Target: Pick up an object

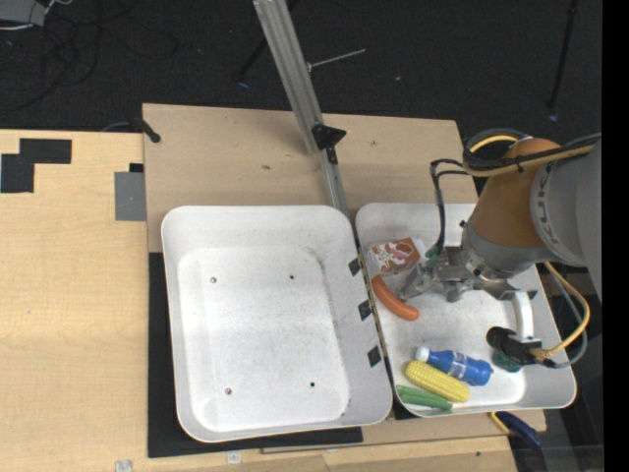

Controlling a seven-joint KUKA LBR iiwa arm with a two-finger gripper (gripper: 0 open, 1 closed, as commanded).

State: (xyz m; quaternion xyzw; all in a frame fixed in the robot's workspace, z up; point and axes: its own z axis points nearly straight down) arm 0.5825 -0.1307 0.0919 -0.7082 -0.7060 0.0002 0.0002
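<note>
Bins stand side by side on the bench [246, 155], a flat board of pale brown with a matt surface. Both are shallow white trays with rounded corners and low, curved rims. The left bin [187, 264] has a smooth floor with a faint square outline and a few small dark dots. The right bin [550, 393] carries all the loose things.

Near its left wall lies a toy sausage [395, 303], a smooth orange-red cylinder with rounded ends, set at a slant. Just above it is a crumpled packet [395, 256], red and white, with a wrinkled, shiny skin. At the front of the bin a blue bottle [460, 366] with a white cap lies on its side. A yellow corn cob [437, 382] with a knobbly surface lies touching it, and a slim green pod [425, 399] lies along the front rim beside the cob.

The arm [511, 214], rounded in orange and grey, reaches in from the right over the bin. Its metal jaws sit low, just right of the packet and the upper end of the sausage. I cannot tell whether they are spread or pressed together, and nothing can be made out between them.

A ribbed aluminium rail [290, 67] rises at a slant behind the bins.
</note>
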